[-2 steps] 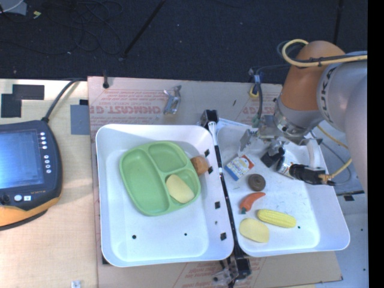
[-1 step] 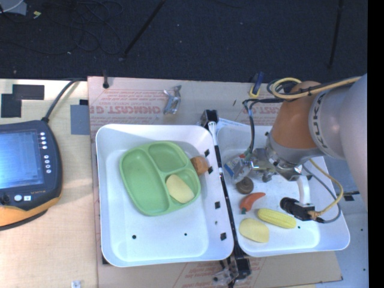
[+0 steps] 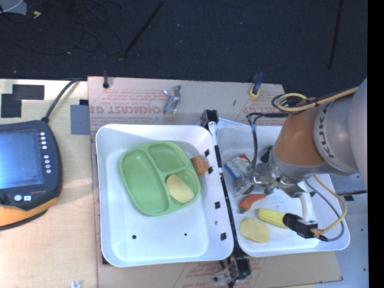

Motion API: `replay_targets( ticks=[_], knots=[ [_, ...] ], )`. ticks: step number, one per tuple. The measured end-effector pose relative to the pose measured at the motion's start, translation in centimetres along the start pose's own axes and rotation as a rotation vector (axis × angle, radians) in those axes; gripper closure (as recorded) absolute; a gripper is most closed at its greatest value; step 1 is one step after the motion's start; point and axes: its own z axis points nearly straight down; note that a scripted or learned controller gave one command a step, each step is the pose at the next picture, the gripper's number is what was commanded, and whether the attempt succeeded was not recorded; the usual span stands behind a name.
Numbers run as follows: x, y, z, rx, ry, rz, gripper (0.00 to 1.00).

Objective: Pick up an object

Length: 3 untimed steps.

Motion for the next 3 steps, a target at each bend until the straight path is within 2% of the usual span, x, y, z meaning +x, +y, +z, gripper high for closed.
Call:
replay_targets(
  ticks=[1, 2, 3],
  knots=[
    [0.6, -2.9, 0.0, -0.001, -0.001, 0.000, 0.00],
    [0.7, -2.7, -1.2, 0.001, 0.006, 0.003, 1.00],
    [7.1, -6.5, -12.8, 0.001, 0.003, -0.009, 1.00]
  ],
)
